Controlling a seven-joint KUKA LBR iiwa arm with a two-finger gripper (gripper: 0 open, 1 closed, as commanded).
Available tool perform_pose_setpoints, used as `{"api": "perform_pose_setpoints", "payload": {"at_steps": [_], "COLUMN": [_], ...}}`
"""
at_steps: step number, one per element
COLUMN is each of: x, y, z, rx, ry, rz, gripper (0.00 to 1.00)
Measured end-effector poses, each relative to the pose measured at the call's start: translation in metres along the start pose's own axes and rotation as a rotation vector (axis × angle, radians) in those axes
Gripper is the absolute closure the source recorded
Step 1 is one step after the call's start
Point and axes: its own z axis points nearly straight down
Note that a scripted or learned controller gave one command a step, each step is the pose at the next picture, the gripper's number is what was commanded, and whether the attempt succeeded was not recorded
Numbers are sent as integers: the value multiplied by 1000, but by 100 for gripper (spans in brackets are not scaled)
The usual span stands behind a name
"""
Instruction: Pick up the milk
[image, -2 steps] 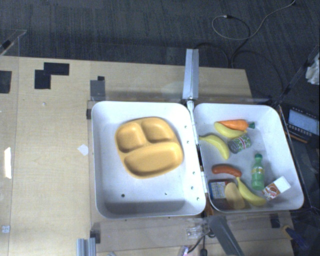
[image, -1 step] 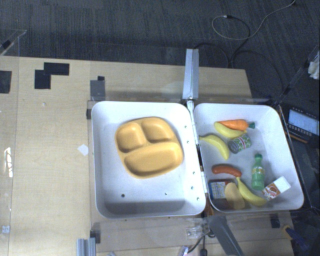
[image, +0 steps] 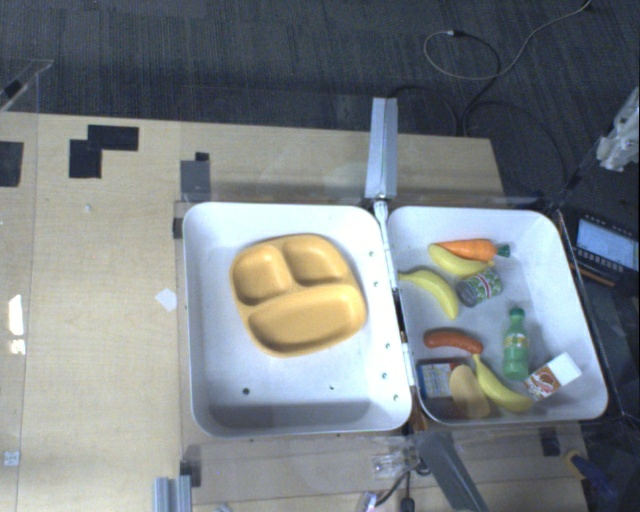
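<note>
The milk carton (image: 553, 376) lies wedged between bin wall (image: 590, 350) and banana (image: 503, 390), so jaws, whose state I cannot tell, might snag either

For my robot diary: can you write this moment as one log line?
milk carton: right bin, near corner | yellow tray: left bin | pick: not yet done

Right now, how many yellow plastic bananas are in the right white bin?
3. One yellow plastic banana lies under the carrot, one curves left of the can, one sits at the bin's near edge by the green bottle.
</note>
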Motion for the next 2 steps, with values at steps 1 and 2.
{"api": "perform_pose_setpoints", "payload": {"at_steps": [1,2], "x": [-2,-3], "y": [1,2], "z": [-15,-29], "rx": [0,1], "ry": [-13,-26], "rz": [-3,-5], "gripper": [100,100]}}
